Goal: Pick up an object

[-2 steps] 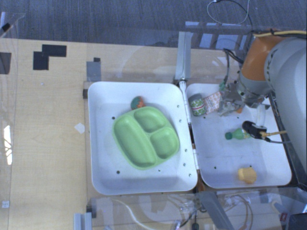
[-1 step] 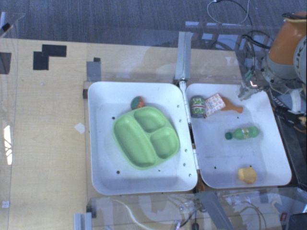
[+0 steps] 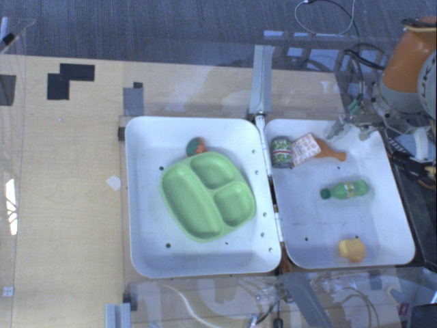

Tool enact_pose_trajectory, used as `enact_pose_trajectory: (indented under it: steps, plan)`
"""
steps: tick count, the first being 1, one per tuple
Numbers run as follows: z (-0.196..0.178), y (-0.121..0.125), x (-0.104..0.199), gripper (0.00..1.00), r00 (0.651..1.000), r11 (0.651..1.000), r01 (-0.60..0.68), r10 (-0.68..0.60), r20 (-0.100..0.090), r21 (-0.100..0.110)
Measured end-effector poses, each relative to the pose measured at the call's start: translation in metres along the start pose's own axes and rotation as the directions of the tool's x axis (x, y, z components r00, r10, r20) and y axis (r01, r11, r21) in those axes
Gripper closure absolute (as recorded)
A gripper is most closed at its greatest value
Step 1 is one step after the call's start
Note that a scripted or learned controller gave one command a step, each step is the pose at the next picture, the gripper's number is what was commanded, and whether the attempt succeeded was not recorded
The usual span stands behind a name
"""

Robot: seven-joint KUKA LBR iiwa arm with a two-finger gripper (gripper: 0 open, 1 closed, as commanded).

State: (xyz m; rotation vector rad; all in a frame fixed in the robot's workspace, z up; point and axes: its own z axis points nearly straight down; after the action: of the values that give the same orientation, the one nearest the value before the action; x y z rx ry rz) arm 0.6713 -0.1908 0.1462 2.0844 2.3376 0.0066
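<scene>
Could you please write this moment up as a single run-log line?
gripper above right bin's far edge, nothing seen held | bottle, can, yellow object in right bin | green tray in left bin

**Even light, soft picture**

My bench sits in bright, flat light from overhead. The two shallow white plastic bins [image 3: 205, 262] look nearly washed out, with pale sheen on their floors. The green three-compartment plastic plate [image 3: 207, 195] throws only a faint shadow. A reflective streak, perhaps from a clear panel, marks the left edge. My orange-banded grey arm [image 3: 408, 63] looks slightly blurred at the right, and fine detail is soft throughout.
</scene>
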Motion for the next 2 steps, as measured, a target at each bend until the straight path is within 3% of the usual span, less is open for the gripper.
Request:
enact_pose_trajectory:
  steps: [1,2]
  plan:
    - [0.041,-0.011,0.065,0.0,0.995,0.995,0.1,-0.1,0.003,-0.011]
    - [0.047,0.0,-0.003,0.0,0.993,0.993,0.122,-0.122,-0.005,0.001]
